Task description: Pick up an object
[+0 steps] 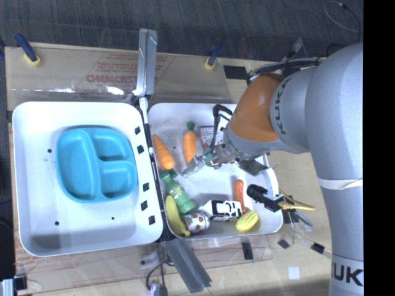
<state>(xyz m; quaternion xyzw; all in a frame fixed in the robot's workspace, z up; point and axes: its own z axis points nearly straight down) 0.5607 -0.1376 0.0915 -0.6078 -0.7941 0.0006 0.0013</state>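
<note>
Clearly we are in the approach step, with nothing yet lifted. Going from largest down, our grey arm with its orange band (259, 110) fills the right of the frame and bends in over the right-hand shallow white bin (274, 184) at centre frame. To its left lies the other shallow white bin (28, 165), carrying a light-blue plastic tray with compartments (95, 163). Both bins rest on the brown counter (80, 73).

Our end effector (200, 160) sits low in the middle of the right bin, pointing toward frame left. Whether its fingers are parted or closed we cannot tell, since the wrist hides much of them, and we see no object between them.

The candidates all lie in the right bin. A longer orange carrot (163, 152) lies by the bin's left wall, and a shorter orange carrot (189, 144) lies just right of it, both near the end effector's tip. Lower down are a green plastic bottle (177, 196) and a yellow banana (174, 216). A small black-and-white toy (226, 208), a yellow lemon-shaped piece (247, 221) and a small orange stick (239, 193) sit along the lower right.

We judge the carrots the nearest targets. The next move calls for centring over one and closing squarely across its width before lifting.
</note>
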